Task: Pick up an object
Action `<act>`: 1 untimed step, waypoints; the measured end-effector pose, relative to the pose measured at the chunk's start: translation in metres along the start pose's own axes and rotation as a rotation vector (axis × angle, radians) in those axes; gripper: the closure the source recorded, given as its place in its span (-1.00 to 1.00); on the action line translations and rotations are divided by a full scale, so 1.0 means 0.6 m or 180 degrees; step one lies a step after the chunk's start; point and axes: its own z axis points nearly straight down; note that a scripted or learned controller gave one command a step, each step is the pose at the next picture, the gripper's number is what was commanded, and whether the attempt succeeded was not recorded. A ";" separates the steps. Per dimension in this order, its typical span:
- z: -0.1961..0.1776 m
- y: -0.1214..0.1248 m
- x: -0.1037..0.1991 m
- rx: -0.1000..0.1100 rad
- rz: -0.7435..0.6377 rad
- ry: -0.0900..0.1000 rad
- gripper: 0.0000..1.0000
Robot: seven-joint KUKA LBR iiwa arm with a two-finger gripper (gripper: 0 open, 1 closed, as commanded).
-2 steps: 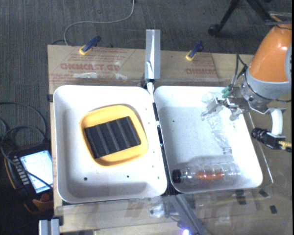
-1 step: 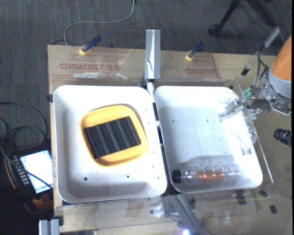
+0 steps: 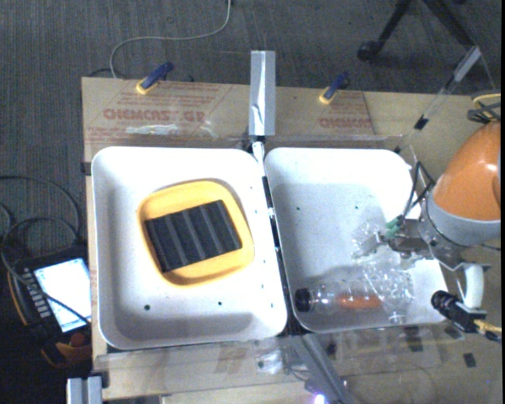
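Note:
A yellow tray-like object with a black ridged middle (image 3: 198, 231) lies flat in the left bin (image 3: 118, 175). In the right bin (image 3: 337, 171), a clear plastic bottle with a black cap (image 3: 345, 298) lies on its side along the near wall, cap to the left. A crumpled clear plastic piece (image 3: 380, 259) sits just above it. My gripper (image 3: 401, 236) hangs low over the right side of the right bin, at the crumpled plastic's right edge, under the orange band (image 3: 471, 175).
The bins touch along a central divider (image 3: 268, 217). Behind them lies a cardboard sheet (image 3: 185, 112) with two clamps and an upright metal post (image 3: 262, 91). A tablet and cables (image 3: 55, 289) lie on the floor at the left.

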 end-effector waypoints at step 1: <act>0.113 0.153 0.032 -0.0051 -0.0147 -0.0011 -1.00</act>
